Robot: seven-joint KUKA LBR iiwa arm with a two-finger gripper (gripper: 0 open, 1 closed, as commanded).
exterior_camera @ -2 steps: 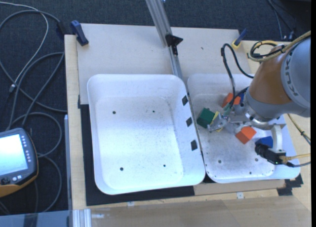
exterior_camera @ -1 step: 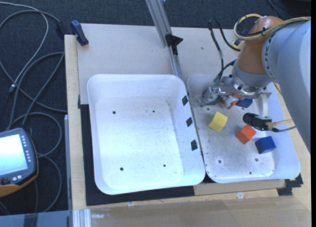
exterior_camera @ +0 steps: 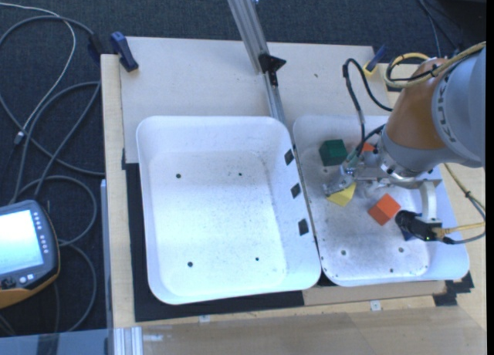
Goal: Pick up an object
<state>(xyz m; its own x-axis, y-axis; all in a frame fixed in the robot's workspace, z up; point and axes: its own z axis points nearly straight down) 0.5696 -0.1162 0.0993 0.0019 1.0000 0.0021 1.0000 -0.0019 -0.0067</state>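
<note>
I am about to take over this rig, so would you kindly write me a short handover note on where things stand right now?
Claw: low in the right bin, next to the yellow block; whether it is open or shut cannot be told from this view.
Objects: green block toward the bin's far side, yellow block near the middle, orange block to its right. All three lie on the bin floor.
Left bin: beside the right bin.
Done: arm has reached into the right bin.
Left: no block is visibly held or lifted; a pick, probably of the yellow block, remains.
</note>
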